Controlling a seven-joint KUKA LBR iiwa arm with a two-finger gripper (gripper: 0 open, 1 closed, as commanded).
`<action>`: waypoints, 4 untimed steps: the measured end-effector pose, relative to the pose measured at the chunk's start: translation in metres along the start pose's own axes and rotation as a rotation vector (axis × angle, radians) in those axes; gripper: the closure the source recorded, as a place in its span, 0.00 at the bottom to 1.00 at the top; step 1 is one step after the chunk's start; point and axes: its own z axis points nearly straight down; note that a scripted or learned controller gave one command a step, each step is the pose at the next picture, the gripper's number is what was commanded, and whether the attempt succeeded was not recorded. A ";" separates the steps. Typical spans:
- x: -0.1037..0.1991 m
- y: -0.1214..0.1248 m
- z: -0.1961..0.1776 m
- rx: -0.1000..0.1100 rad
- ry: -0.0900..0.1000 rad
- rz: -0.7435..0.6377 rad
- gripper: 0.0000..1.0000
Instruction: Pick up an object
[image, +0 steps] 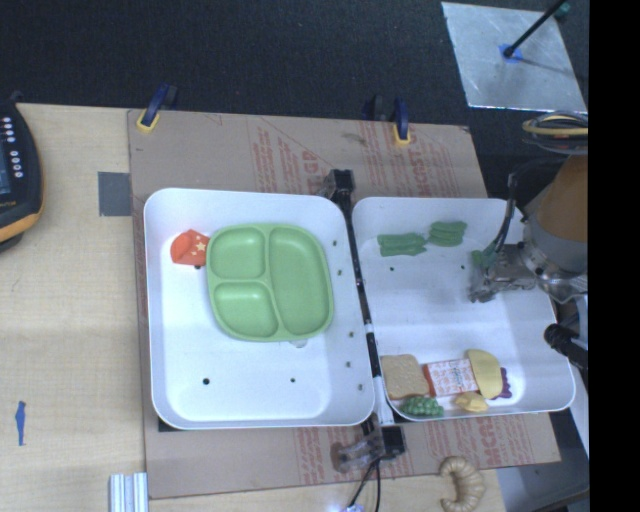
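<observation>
The counter (70, 330) carries a brown cardboard sheet (290, 160), and on this sheet stand two shallow white bins side by side. The left bin (250, 385) holds a green divided plate (270, 280) with three compartments, and just beside its left edge lies a small red toy with a yellow star (188, 248). The right bin (440, 320) holds the other small things: two green leafy pieces (420, 240) near its far wall, and along its near wall a brown slice of toast (403, 375), a red and white packet (452, 377), a yellow banana-like piece (487, 372) and a small bunch of green grapes (423, 406).

The grey arm (560, 220) reaches in from the right, and the gripper (487, 280) is over the right part of the right bin, above bare white floor — well apart from the food pieces at the near wall and near the leafy pieces. Whether the jaws are spread or pressed together I cannot tell; they are too small and dark here, and I see no object between them.

In my judgement the task is at the approach step – nothing is picked yet. The next move calls for choosing one target, probably in the right bin, bringing the jaws directly over it, and going down until they are on both sides of it.
</observation>
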 end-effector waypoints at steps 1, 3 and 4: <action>-0.001 0.002 0.000 -0.004 -0.002 0.000 0.00; -0.023 0.051 -0.036 -0.003 -0.001 0.001 0.00; -0.023 0.050 -0.008 -0.002 -0.002 -0.002 0.00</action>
